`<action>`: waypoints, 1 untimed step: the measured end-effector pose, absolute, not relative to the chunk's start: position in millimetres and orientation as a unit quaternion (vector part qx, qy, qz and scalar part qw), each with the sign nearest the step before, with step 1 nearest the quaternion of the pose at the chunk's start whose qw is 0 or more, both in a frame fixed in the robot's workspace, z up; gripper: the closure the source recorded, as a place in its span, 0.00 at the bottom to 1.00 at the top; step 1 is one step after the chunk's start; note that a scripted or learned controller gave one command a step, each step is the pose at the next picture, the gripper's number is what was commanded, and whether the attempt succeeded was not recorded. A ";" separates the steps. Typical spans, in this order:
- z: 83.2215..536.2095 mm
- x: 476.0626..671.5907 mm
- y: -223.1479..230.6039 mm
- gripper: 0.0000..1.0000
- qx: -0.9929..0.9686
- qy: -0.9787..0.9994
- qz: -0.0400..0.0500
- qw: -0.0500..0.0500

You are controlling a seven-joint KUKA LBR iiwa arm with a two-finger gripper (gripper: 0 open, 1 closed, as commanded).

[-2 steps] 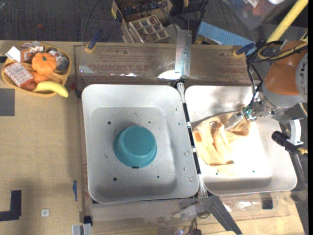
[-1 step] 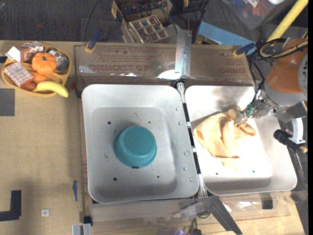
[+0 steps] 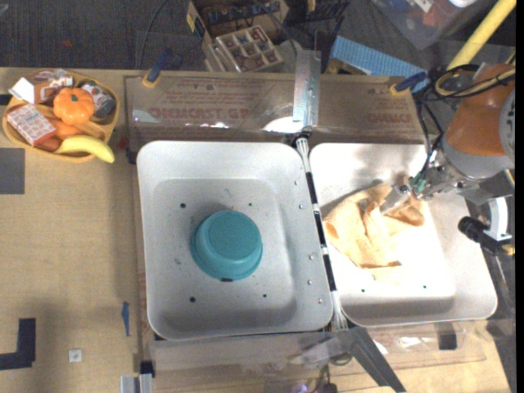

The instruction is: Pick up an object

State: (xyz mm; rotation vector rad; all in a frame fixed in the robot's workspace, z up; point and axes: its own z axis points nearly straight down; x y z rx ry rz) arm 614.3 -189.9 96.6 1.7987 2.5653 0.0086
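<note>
Counter (image 3: 65, 260) runs bare along the near edge, with the two white bins side by side on it. The left bin (image 3: 164, 178) holds a teal bowl (image 3: 228, 245) upside down at its middle, a domed back that gives a two-finger grab little to bite. The right bin (image 3: 467, 293) holds a crumpled tan cloth (image 3: 368, 232), lying toward that bin's nine o'clock side with one fold running up to about one o'clock. I take the cloth for the thing being picked, since the arm (image 3: 479, 137) comes in from three o'clock and sets its pincer (image 3: 403, 199) right at the cloth's upper fold. The pincer sits low on the fabric, apparently touching it, but I cannot tell whether its two prongs are apart or together; the cloth and the blur hide that. I see no fabric lifted clear, so I judge the grab not yet proven. A raised fold is a sensible target: soft stuff bunches between prongs. Farther back, at ten o'clock, a basket (image 3: 16, 125) of toy food sits outside the bins, with a banana (image 3: 86, 146) and a small pumpkin (image 3: 74, 105).
</note>
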 end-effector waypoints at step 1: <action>103.9 614.1 -191.4 1.00 0.575 0.818 0.003 0.005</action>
